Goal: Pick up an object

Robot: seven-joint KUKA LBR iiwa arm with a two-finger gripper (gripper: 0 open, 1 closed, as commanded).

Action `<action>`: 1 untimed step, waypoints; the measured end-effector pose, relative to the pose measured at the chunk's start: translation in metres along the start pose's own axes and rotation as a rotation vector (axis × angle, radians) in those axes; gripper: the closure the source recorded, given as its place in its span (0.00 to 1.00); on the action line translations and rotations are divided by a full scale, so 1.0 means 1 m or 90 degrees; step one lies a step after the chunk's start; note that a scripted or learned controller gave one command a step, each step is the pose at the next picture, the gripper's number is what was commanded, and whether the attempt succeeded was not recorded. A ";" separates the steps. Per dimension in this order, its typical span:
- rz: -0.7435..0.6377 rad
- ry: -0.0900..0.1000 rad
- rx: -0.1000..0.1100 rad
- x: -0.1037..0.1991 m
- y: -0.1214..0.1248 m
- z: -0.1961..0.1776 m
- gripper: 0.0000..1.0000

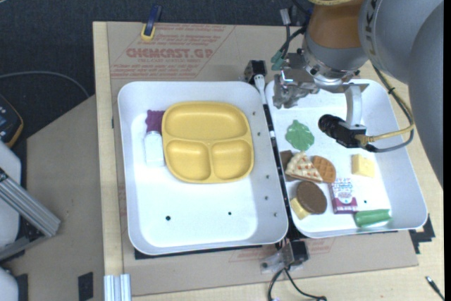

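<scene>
One table (106, 151), topped with printed brown board, carries everything in view. Grey arm (409, 17), with its orange band, enters from the right and ends over the far left corner of the right bin (384, 109). Left bin (197, 222) and right bin, both shallow and white, stand side by side with their inner rims touching. Yellow divided tray (208, 141) lies in the far half of the left bin; a white bottle (153, 148) with a purple end (154, 120) lies just beside the tray's left edge. The pincer (285, 91) hangs above the right bin, near a green leafy piece (299, 134), apart from it; whether it is released or clenched cannot be told, and nothing is seen in its grasp. Nearer the camera in the right bin lie a waffle-patterned wedge (310, 168), a round brown disc (311, 197) just below it, a purple-and-white packet (343, 195), a green stick (371, 218) at the near rim, a pale yellow block (363, 166), and a small yellow wedge (299, 208) touching the disc.
</scene>
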State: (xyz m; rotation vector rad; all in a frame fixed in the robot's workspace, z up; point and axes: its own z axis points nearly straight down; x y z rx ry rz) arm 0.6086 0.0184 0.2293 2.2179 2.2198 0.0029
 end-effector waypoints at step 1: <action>0.002 -0.001 0.000 -0.017 0.005 0.001 1.00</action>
